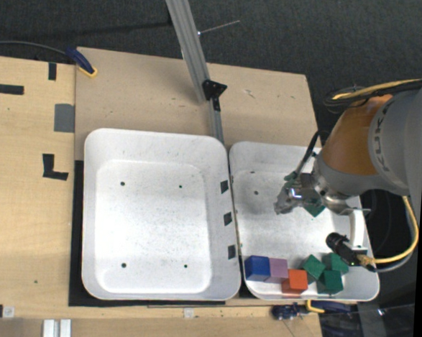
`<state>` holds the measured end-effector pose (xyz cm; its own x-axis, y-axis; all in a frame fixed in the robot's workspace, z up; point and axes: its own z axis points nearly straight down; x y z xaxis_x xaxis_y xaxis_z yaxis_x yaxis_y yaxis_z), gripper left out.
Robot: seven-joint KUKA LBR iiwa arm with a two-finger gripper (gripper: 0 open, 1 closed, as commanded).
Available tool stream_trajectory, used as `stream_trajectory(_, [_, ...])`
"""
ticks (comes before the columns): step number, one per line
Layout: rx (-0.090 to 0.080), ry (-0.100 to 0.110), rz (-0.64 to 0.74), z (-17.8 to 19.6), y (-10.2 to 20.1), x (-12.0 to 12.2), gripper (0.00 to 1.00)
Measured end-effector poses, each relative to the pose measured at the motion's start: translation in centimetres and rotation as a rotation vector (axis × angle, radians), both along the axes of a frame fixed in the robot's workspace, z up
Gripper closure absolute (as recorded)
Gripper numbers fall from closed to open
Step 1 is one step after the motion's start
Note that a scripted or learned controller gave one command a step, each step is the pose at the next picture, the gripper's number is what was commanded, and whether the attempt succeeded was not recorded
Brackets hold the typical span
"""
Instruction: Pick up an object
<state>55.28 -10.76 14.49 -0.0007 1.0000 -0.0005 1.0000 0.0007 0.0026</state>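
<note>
Where blocks (297, 272) cluster, end effector (289, 202) hangs apart.

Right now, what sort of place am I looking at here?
Probably a robotics lab bench for grasping trials. A grey arm with an orange band reaches over two shallow white bins, and small coloured blocks lie clustered in the right bin's near corner.

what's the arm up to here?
The KUKA arm reaches in from the right and its gripper sits over the right bin, above bare floor in the upper half. A green shape shows right beside it, but whether that is a held object is unclear. The loose blocks are bunched along the bin's near edge: a blue block, a purple block, an orange block and green blocks. The left bin sits alongside.
</note>
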Motion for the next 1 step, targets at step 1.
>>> stream_trajectory(1, [0.0, -0.001, 0.0, 4.53, -0.75, 0.05, 1.0])
